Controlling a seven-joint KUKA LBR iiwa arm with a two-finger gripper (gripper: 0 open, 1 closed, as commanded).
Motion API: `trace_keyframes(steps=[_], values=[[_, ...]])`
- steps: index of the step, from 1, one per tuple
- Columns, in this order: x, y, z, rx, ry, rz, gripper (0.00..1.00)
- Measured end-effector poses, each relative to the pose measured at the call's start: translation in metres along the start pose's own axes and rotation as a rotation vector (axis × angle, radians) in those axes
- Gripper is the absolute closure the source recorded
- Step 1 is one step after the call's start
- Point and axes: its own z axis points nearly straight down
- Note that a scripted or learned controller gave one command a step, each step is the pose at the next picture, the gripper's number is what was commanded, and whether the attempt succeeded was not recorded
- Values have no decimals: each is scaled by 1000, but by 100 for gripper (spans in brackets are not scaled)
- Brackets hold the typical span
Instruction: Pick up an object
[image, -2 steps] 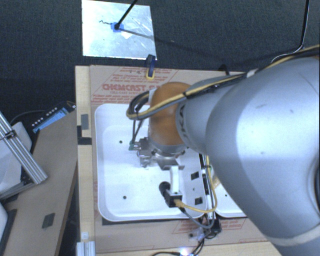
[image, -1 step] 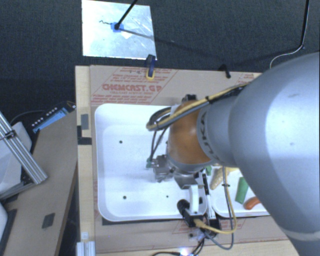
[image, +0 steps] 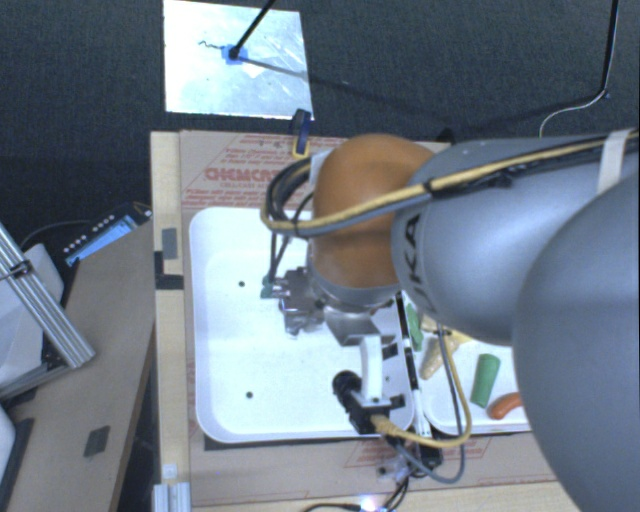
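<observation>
I can't tell if my gripper (image: 290, 303) is wide or closed; the green cylinder (image: 485, 378) in the right bin (image: 475, 426) looks light and stiff, I'd grip its middle

We note a cardboard sheet (image: 235, 172) with red print lying on the surface (image: 110, 380), under the left white bin (image: 230, 340). A shiny silver sheet (image: 235, 60) lies beyond it on dark ground. At left, an aluminium rail (image: 45, 310) sits near a black device (image: 100, 235) with a blue strip.
</observation>
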Motion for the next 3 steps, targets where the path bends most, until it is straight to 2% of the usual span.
trace_keyframes(steps=[1, 2, 3], values=[[41, 41, -60, 0, -1, 2, 100], [18, 0, -129, 3, -1, 5, 100], [20, 2, -136, 6, -4, 0, 100]])
